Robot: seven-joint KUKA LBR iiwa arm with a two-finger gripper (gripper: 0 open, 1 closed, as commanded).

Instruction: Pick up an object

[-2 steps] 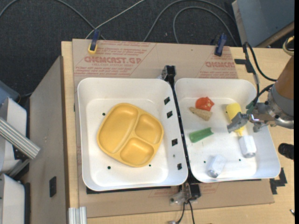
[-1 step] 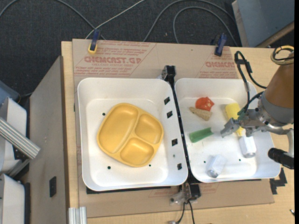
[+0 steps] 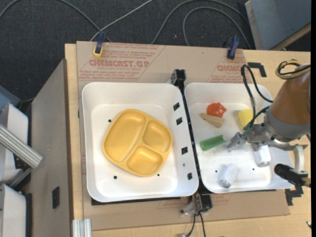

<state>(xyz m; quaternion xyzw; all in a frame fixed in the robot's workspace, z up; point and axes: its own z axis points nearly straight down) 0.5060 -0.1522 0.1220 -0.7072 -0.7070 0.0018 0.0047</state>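
I'm looking into the right bin (image 3: 212, 184), where the pickable things lie scattered: a green block (image 3: 212, 142) at about nine o'clock of the bin's middle, a tan wedge (image 3: 211, 119) at eleven with a red piece (image 3: 216, 108) just beyond it at twelve, a yellow piece (image 3: 245, 117) at two, and a pale, clear-looking cylinder (image 3: 228, 174) down at six. My gripper (image 3: 235, 141) sits low in the middle of the bin, its tip just beside the green block's right end, and I judge that block to be the thing this try is aimed at. From this angle I cannot tell how the gripper is set, and I see nothing caught in it, so I call this the approach step, with the grasp not yet made. Next I'd want the tip centred over the block across its narrow side, then a close and a straight lift. The tan wedge lies near at twelve o'clock of the block and could get nudged; the bin's inner wall stands at nine. A white piece (image 3: 262, 154) lies under the wrist at four o'clock. Over in the left bin (image 3: 94, 142) a yellow divided tray (image 3: 138, 142) rests, well apart.
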